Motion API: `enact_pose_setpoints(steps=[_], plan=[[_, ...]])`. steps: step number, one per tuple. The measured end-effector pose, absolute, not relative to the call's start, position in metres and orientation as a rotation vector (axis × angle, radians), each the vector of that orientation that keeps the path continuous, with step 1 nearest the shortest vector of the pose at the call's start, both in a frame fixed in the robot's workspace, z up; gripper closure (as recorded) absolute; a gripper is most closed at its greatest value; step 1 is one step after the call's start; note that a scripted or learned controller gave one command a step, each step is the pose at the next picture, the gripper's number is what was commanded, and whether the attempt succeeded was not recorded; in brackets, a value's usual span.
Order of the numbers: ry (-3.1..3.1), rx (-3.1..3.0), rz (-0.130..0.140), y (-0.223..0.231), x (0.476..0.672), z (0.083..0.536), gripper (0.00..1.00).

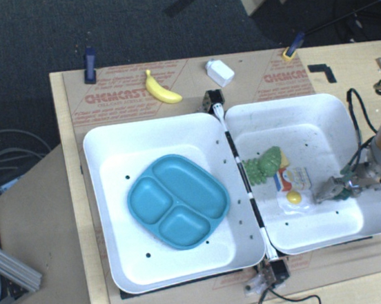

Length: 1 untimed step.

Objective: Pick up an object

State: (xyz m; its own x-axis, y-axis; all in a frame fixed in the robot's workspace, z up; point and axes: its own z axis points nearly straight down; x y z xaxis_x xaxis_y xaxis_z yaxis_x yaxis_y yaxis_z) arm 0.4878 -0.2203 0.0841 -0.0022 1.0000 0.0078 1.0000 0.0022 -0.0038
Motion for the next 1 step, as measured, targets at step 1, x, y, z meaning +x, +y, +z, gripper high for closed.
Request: enact_pose_setpoints(steps=[1], plan=[[-2.225,-2.222,-0.002,-0.2195,0.539,0.167,0.0]])
